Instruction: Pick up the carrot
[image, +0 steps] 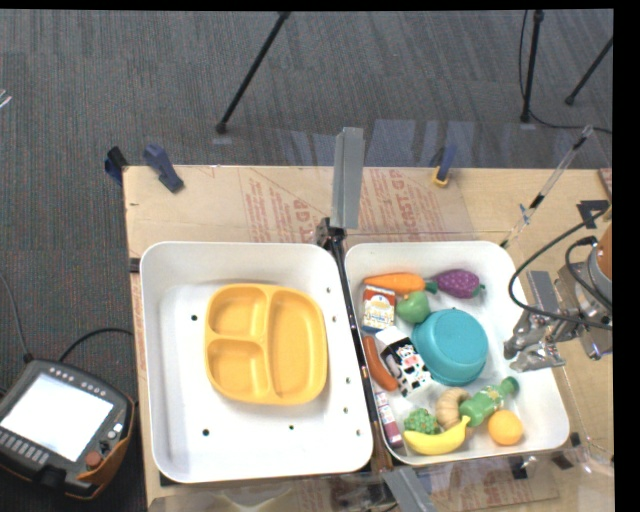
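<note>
The carrot (396, 283) lies along the far side of the right bin (545, 400), just above a small snack box (378, 307) and beside a green fruit (412, 307) and purple grapes (457, 283). A teal bowl (452, 346) sits nearer the middle. The claw (535, 350) hangs over the bin's right rim, well apart from the carrot; I can't tell its state. A yellow divided plate (266, 342) rests in the left bin (165, 420) on the surface (250, 205).
</note>
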